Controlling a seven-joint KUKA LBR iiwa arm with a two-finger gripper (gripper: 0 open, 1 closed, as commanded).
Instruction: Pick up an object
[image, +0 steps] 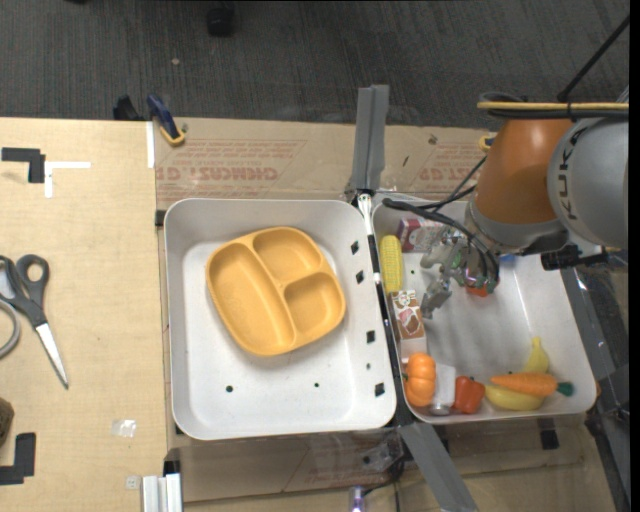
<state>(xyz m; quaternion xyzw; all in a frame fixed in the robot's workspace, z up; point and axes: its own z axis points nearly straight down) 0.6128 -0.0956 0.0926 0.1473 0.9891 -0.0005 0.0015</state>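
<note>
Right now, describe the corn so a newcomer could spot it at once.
Start at the right bin, the one the arm reaches into. Along its left wall, near the far end, lies the corn cob, lengthwise beside the wall. It is the lone pale yellow, ridged cylinder there; the small pumpkin further down that wall is round and orange.

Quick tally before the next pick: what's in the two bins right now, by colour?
Yellow: 3, the divided plate, corn, banana
Orange: 2, the pumpkin, carrot
Red: 2, the pepper and a small piece under the gripper
Brown and white: 1, the packet
Total: 8
One pale item behind the pepper is too hidden to count.
</note>
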